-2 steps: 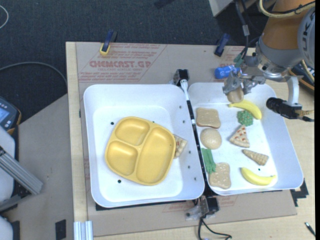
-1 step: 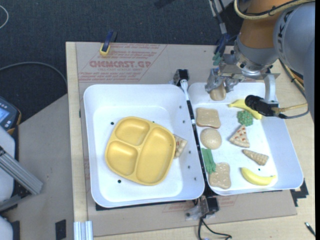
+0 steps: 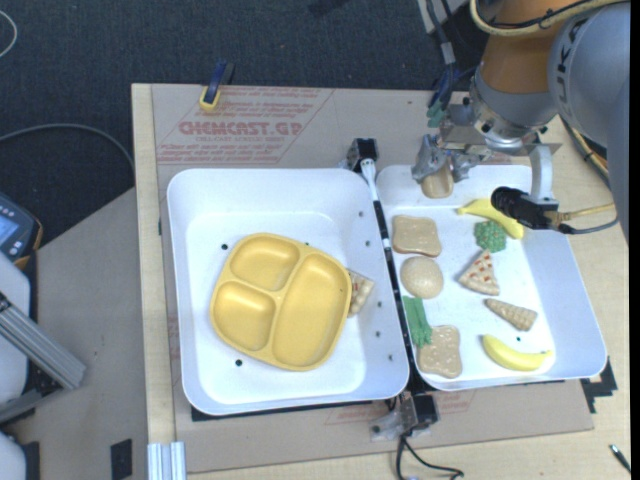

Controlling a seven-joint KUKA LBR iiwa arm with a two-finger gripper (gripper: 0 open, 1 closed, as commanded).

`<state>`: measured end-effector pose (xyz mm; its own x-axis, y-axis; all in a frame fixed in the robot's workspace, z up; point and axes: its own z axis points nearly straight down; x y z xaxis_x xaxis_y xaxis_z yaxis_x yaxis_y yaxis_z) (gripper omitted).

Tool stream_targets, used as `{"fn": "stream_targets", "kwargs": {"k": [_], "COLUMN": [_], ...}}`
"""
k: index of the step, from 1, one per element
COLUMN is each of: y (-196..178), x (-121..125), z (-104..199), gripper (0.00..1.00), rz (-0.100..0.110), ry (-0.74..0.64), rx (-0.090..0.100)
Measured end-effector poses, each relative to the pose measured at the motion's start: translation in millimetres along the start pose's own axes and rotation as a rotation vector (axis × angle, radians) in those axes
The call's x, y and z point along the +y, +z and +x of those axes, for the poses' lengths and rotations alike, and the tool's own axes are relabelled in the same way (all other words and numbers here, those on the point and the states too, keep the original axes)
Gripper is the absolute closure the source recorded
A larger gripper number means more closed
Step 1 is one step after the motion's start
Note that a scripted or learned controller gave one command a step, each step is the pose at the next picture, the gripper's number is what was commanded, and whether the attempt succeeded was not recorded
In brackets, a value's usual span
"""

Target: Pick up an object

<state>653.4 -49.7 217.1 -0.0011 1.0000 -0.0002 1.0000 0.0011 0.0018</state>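
The gripper (image 3: pixel 438 168) hung at the far-left corner of the right bin (image 3: pixel 570 268), and a small tan piece (image 3: pixel 436 184) showed between its fingers, so I judge it was closed on that piece, approx. just above the bin floor. The piece looked like light, stiff plastic toy food; probably a bit smooth, not fragile. A hold across its narrow sides seemed right.

Count, w/ the right bin as landmark: inside it were 2 bananas (image 3: pixel 492 214) (image 3: pixel 515 352), 2 toast slices (image 3: pixel 415 235) (image 3: pixel 441 351), 1 round bun (image 3: pixel 422 277), 1 pizza wedge (image 3: pixel 481 273), 1 broccoli (image 3: pixel 490 235), 1 cone-like wedge (image 3: pixel 511 314), 1 green strip (image 3: pixel 416 321).

Left of it was the left bin (image 3: pixel 190 218), w/ 1 yellow divided tray (image 3: pixel 280 300) and 1 small cracker piece (image 3: pixel 359 290) touching the tray's side nearest the right bin.
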Motion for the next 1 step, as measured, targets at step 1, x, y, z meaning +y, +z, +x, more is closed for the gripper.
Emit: {"fn": "stream_targets", "kwargs": {"k": [1], "y": [-0.5], "x": [-5.6], "z": [12.2], "gripper": [1.00], "rz": [0.003], "ry": [0.000], "rx": [0.000]}}
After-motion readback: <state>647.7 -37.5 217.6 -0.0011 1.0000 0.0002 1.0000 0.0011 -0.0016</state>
